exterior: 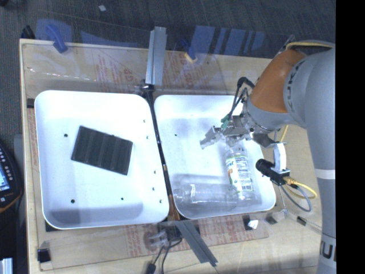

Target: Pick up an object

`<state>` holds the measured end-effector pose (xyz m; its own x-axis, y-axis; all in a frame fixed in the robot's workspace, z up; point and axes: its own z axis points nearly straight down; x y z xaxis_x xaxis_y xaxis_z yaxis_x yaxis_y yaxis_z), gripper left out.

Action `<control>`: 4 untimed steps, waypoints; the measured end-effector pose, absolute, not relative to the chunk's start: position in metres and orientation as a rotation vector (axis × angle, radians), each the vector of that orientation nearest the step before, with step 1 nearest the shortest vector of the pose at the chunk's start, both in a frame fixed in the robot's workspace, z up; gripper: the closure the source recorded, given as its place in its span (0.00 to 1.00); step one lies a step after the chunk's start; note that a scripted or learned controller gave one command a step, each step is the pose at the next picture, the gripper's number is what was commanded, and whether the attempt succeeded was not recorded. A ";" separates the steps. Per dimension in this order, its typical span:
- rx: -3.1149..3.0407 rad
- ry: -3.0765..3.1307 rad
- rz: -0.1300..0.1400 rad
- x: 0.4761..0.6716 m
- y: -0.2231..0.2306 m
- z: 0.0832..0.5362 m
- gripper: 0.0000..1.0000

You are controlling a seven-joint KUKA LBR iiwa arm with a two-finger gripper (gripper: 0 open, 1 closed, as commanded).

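Two shallow white bins side by side on the bench: left bin [51,210], right bin [171,110].

Left bin: one item, a dark ribbed rectangular pad [102,149], lying flat and slightly rotated, left of the bin's centre, away from all walls.

Right bin: two items. One clear plastic bottle with a white printed label and green marks [239,173], lying roughly along the bin's right side, top end toward the arm's wrist. One crumpled clear plastic container [205,193], lying across the near part of the bin, its right end touching or overlapping the labelled bottle; hard to tell which because it is see-through.

One arm, grey with an orange band [274,87], reaches in from the right over the right bin. Gripper [219,136] sits low above the upper middle of the right bin, just above the labelled bottle's top end. Metal parts stick out to the left. Claw opening: cannot tell, hardware is too cluttered and small. Nothing is clearly seen between the claw; contact with the bottle cannot be judged.
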<state>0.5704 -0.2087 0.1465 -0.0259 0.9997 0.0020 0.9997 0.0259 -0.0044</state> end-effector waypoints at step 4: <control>-2.017 -2.405 0.001 0.557 -0.208 0.172 0.00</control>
<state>0.5570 -0.2077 0.1717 -0.1742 0.9847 0.0018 0.9847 0.1742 -0.0026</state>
